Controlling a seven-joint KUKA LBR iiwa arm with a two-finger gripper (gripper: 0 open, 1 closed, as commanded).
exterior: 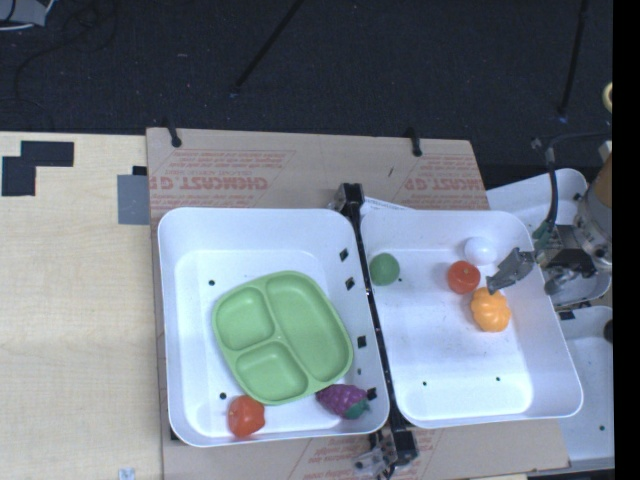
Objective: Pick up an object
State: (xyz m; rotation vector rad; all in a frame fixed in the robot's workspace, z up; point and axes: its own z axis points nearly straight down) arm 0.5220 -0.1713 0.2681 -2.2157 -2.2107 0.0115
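Hovering at right bin (560, 368) edge — gripper (505, 271) beside orange fruit (490, 311), red ball (463, 277); finger gap — cannot tell.

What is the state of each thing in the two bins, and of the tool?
green divided plate: lying flat in the left bin, its compartments bare
red fruit: resting beside the plate, at the bin's near wall
purple grapes: resting against the plate's near corner
green ball: loose in the right bin
red ball: loose
white ball: loose
orange pepper: loose
tool: low by the orange pepper
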